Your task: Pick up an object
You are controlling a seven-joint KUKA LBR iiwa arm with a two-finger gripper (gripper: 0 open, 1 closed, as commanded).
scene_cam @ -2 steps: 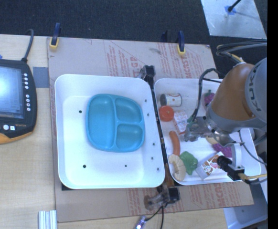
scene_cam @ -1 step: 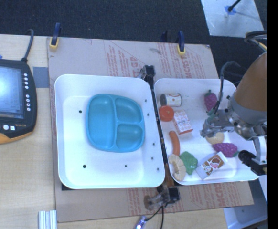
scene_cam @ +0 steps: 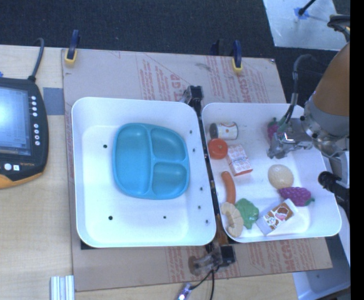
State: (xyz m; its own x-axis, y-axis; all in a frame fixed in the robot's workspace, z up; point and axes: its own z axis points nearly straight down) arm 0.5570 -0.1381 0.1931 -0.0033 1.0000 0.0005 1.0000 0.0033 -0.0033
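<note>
I am hovering the hand (scene_cam: 281, 144) at the right bin's (scene_cam: 323, 233) upper right, fingers' state unclear, above the egg (scene_cam: 280, 176); approach step, I judge, next calling for a descent onto one object.

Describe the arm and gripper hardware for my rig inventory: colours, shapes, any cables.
The arm is rounded, with an orange band above a grey wrist section. The gripper is a compact grey metal piece with dark parts. A thin dark cable loops up beside the wrist. No markings are legible from this view.
</note>
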